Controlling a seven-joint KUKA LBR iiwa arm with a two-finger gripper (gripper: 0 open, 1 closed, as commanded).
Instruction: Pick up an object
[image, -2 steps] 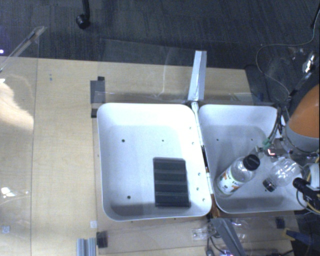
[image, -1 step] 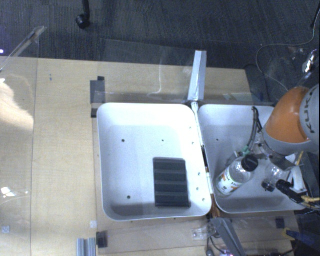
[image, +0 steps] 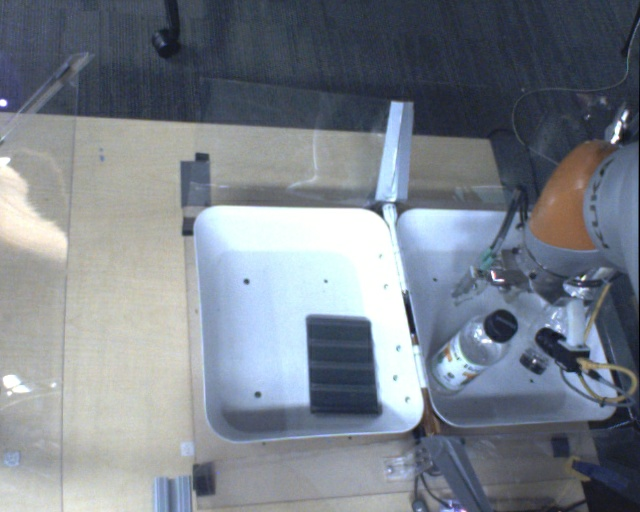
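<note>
A: What carries the scene?
B: A pale wooden table, with two shallow white bins side by side on it. The left bin is the landmark.

A: And the arm?
B: The grey arm, orange-banded, reaches over the right bin, which touches the left bin's right wall.

A: What lies inside the left bin?
B: A dark ribbed block, flat on the floor near the front-right corner.

A: The object to pick?
B: A clear plastic bottle with a black cap lies tilted in the right bin, just beyond the left bin's right wall, near the front.

A: The hand?
B: The hand hangs above the right bin's floor, just beyond the bottle, apart from it. Whether it is clenched or released, I cannot tell; cables and fittings blur it.
</note>
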